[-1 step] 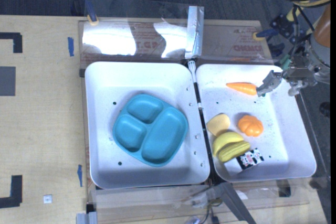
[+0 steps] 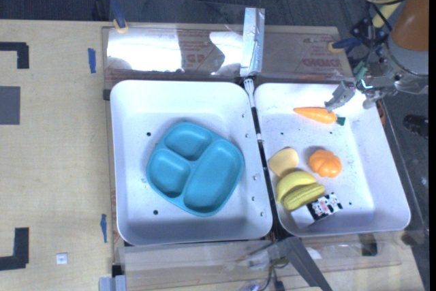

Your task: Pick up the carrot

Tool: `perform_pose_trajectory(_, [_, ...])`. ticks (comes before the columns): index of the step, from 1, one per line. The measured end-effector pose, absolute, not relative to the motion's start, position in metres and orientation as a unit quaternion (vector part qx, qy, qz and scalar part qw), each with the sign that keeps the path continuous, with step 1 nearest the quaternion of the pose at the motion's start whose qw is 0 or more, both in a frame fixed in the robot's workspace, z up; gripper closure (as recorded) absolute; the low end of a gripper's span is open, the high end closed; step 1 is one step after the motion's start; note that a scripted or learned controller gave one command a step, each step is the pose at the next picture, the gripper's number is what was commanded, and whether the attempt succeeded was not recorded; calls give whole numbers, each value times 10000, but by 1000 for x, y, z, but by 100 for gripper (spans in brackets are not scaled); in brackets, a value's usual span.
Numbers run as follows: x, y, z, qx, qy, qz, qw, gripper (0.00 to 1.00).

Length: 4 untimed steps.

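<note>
The carrot [image 2: 315, 115] lay flat near the far edge of the right bin [image 2: 381, 215]. The gripper [image 2: 347, 95] hovered just beside its green end; whether its fingers were apart could not be told. A clean grasp probably meant straddling the carrot's middle crosswise.

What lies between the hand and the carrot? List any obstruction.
Nothing visible. The hand sits beside the carrot's leafy end in the right bin. The orange fruit and bananas lie nearer the camera, out of the way.
</note>
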<state>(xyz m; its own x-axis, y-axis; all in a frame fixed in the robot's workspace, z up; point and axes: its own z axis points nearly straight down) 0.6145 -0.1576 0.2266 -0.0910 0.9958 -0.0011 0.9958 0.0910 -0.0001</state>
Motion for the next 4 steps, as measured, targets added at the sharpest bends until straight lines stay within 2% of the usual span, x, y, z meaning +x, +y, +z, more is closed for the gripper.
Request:
perform_pose_trajectory(1, [653,-176,108,6832,7302,-20,-32,0])
perform_pose_trajectory(2, [631,-156,86,5944,8042,4,2,0])
perform_pose_trajectory(3, [633,-139,172,5136,8580,14,42,0])
perform_pose_trajectory(4, [624,-197,122,4596,8881,-3,-6,0])
